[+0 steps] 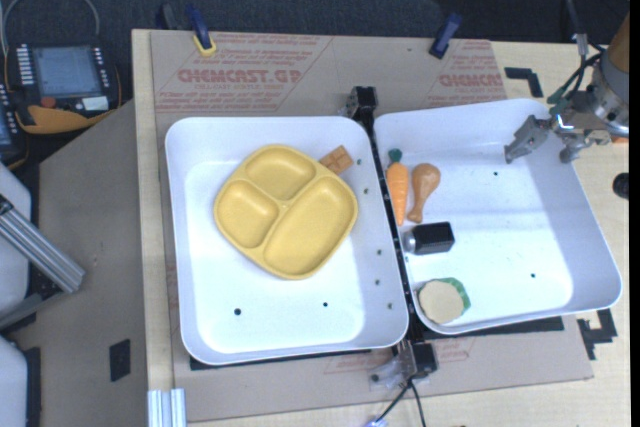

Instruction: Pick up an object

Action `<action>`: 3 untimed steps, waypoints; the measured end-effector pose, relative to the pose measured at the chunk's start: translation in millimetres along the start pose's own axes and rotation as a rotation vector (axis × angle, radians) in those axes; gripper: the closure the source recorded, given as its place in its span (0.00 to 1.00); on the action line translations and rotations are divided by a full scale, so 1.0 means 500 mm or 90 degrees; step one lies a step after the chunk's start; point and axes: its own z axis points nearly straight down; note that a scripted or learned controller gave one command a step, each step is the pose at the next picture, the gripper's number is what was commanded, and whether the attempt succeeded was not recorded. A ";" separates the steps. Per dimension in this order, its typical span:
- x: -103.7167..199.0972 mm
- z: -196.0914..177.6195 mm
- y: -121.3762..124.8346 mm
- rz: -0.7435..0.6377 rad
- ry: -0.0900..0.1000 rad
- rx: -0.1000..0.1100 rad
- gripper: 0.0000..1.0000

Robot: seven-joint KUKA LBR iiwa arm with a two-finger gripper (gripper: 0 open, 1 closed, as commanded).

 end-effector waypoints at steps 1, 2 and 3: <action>-0.002 0.086 -0.008 0.000 0.001 0.003 0.00; -0.014 0.205 0.000 0.000 0.002 0.005 0.00; -0.016 0.270 0.008 -0.001 -0.001 -0.004 0.00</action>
